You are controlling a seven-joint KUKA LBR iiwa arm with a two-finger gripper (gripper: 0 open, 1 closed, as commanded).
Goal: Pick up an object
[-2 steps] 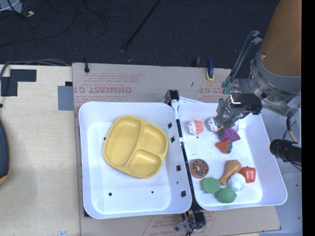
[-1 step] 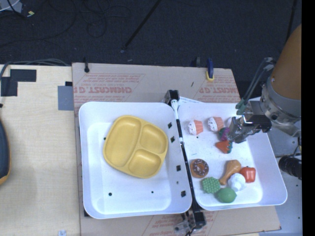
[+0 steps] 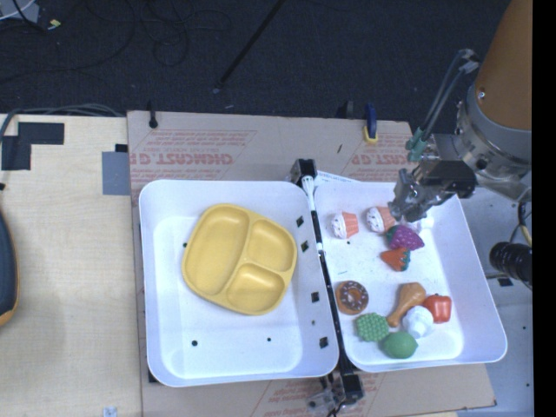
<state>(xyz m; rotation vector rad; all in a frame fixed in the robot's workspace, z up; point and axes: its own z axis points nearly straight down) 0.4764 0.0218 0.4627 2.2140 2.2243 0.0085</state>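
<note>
Purple grapes toy (image 3: 407,236) in right bin, maybe touching strawberry (image 3: 395,259).

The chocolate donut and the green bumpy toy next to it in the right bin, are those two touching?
Apart. The camera view shows a strip of white bin floor between the donut and the green bumpy toy.

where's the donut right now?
The donut lies in the right bin, near its left wall, just above the green bumpy toy and left of the drumstick.
</note>
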